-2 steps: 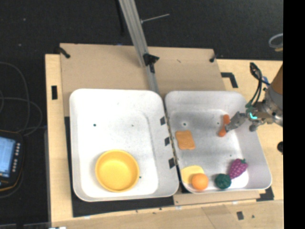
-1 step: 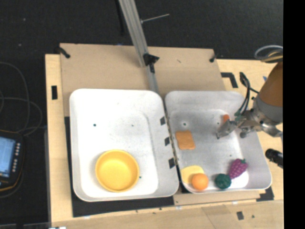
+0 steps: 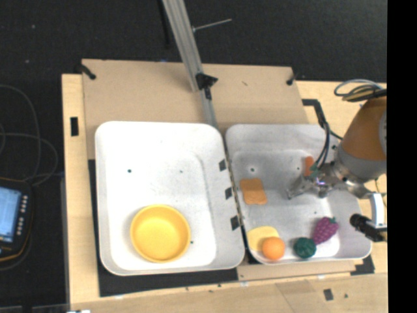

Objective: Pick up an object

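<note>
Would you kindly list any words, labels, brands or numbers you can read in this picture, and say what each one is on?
None can be read.
The handheld screen at the left edge glows, but its contents are too small and blurred to read.
The bins, yellow bowl and toy foods carry no visible print.

I'm seeing even overhead light glaring off the left bin (image 3: 156,155); beyond it the floor is falling dark, and everything is looking soft and grainy.

Tan bench (image 3: 169,93), left bin (image 3: 156,155), right bin (image 3: 273,149)
</note>
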Controlling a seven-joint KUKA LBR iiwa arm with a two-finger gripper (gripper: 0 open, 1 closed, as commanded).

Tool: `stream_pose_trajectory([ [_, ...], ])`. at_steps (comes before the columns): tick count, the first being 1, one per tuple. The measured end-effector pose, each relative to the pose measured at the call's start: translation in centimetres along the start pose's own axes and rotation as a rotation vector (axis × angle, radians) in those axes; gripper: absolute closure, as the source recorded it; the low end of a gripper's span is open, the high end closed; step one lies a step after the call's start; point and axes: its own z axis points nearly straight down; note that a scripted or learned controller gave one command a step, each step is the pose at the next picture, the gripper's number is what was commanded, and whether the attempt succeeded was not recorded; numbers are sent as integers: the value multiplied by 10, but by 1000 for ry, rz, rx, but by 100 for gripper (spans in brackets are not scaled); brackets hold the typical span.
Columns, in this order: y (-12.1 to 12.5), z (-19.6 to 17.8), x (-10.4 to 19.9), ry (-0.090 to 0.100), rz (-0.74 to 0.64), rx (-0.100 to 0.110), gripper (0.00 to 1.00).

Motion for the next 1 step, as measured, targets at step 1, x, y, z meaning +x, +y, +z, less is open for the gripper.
stream_pose_trajectory([
  [1, 2, -14, -1, -1, 1, -7, 100],
])
